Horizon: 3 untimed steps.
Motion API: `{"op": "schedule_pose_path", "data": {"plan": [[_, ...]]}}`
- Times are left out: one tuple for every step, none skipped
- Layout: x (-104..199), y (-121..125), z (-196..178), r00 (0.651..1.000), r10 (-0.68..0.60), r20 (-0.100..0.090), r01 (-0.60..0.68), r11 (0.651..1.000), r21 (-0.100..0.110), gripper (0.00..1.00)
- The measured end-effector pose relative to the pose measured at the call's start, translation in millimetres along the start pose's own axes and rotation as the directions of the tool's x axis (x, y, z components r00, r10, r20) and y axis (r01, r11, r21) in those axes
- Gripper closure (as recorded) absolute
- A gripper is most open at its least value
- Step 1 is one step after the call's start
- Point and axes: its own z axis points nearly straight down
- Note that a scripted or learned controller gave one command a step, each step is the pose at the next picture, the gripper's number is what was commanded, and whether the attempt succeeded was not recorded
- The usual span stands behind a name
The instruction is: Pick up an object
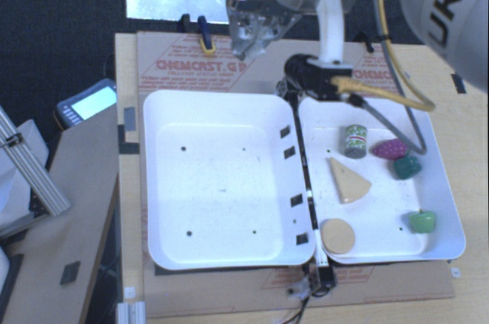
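White plastic forms the two shallow bins set side by side on the table (130, 162). In the right bin (443, 192) are seen a small green-labelled can (354, 140), a magenta berry-shaped toy (390, 149), a teal block (406, 166), a pale yellow cheese wedge (348, 180), a round tan biscuit (338, 235) and a green pepper-like toy (422, 221). The hand (246, 47) is held beyond the left bin (221, 185); its opening cannot be told.

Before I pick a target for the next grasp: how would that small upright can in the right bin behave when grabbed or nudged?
The can stands upright and looks narrow, so a sideways nudge could well tip it, and once down its round body would probably roll. It looks rigid, likely a toy and light. The purple berry-like piece sits close beside it, so fingers closing from that side might bump it.
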Motion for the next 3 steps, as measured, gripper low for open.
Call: {"op": "schedule_pose_path", "data": {"plan": [[0,-2,-2,1.0,-0.001,-0.001,0.001,1.0,-0.002,1.0],[0,-2,-13,1.0,-0.005,-0.002,0.005,1.0,-0.004,1.0],[0,5,-1,1.0,0.001,0.0,-0.001,1.0,-0.001,1.0]]}}
